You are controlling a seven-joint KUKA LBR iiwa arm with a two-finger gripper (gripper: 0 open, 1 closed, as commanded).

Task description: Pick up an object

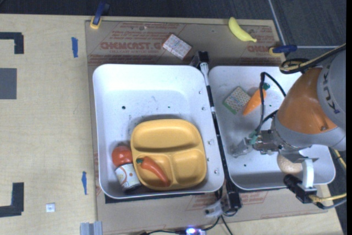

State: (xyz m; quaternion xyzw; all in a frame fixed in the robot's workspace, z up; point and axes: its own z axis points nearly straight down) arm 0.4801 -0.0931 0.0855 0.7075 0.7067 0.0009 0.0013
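My gripper (240,147) hangs low over bare floor in the right bin (258,180), apparently apart and holding nothing, though the view is poor; the carrot (253,102) lies well behind, so closing here likely grabs air.

yellow tray (165,137): glossy plastic | bench (44,135): matt wood | left bin (110,85): smooth plastic
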